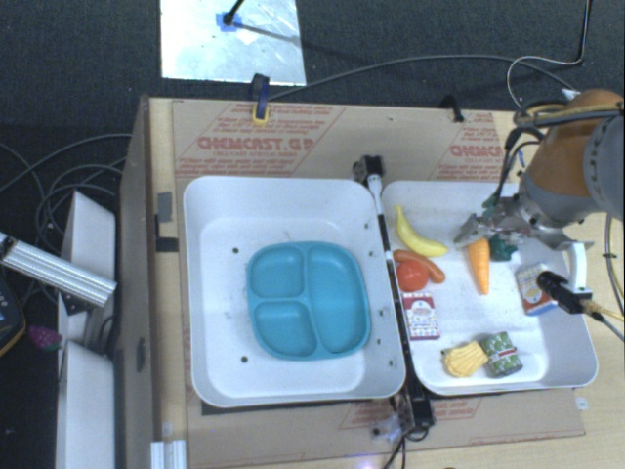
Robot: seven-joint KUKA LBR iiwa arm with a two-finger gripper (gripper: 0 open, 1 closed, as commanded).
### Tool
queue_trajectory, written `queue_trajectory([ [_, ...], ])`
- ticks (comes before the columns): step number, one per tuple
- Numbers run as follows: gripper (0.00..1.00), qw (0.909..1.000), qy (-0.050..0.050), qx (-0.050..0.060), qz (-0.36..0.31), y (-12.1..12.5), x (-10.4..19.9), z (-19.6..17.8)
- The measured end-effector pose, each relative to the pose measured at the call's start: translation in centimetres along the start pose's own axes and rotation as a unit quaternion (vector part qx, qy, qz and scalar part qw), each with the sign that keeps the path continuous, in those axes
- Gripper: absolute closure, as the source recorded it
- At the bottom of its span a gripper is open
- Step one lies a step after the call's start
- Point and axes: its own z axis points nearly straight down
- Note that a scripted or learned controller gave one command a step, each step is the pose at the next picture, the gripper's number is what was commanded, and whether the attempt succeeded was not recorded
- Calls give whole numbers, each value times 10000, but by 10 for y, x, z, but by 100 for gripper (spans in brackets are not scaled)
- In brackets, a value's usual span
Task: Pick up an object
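Carrot [479, 265] lies in the right bin [576, 352], near its middle, pointing toward the near edge. The gripper [494, 229] hangs just above its top end. From my screen I cannot tell whether the gripper is spread or closed, and I see nothing held in it.

Also in that bin I see a banana [420, 234], a red tomato [412, 275], a red-and-white box [421, 317], a corn cob [465, 359] touching a green packet [503, 354], and a small carton [533, 289] to the carrot's right.

The left bin [217, 208] holds a blue divided plate [308, 298].

Both bins sit on a brown board [293, 137] with red lettering and a yellow clamp [260, 103] at its far edge. Around it I see dark carpet [68, 57], loose cables and a shiny metal sheet [229, 27] on the floor.
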Motion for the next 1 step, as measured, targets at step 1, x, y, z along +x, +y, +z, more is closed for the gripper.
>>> queue_trajectory([
  [1, 100, 10000, -31, -47, -1, 3, -3, -13],
])
